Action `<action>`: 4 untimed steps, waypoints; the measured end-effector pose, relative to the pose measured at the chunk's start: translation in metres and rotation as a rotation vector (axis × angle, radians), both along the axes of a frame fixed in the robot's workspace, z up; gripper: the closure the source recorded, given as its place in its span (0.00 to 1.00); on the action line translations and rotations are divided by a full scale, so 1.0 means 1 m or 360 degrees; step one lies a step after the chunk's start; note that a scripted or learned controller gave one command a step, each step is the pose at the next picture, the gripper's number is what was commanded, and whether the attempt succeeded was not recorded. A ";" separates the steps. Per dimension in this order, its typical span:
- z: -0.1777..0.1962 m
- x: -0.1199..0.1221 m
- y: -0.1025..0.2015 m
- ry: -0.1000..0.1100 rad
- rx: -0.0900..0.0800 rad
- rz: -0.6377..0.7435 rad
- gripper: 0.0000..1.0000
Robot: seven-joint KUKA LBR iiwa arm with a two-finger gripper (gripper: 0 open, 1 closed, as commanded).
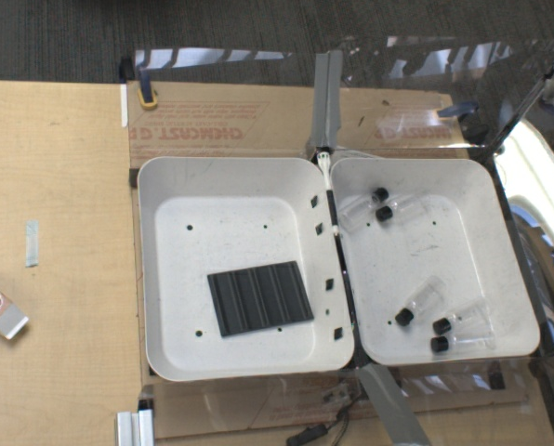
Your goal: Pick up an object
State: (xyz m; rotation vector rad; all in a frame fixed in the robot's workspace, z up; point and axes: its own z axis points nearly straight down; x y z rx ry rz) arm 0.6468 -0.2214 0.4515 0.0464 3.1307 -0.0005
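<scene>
A black ribbed rectangular pad (260,298) lies flat in the left bin (151,249), slightly toward its front. The right bin (486,240) holds several clear vials with black caps. Two of them lie near its back left, one vial (379,195) just behind the other vial (385,214). Near the front, a third vial (409,312) lies tilted, and two more capped vials (441,334) rest close together by the front rim.
A grey upright bar (327,100) stands behind the seam between the bins. Cardboard (221,124) lies under and behind them. On the wooden bench at left are a small grey strip (32,243) and a red-and-white packet (0,310).
</scene>
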 end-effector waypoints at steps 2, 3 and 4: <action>0.009 0.001 0.000 -0.0007 0.0000 -0.0002 1.00; 0.009 0.001 0.000 -0.0006 0.0000 -0.0002 0.00; 0.018 0.003 0.000 -0.0014 0.0000 -0.0003 1.00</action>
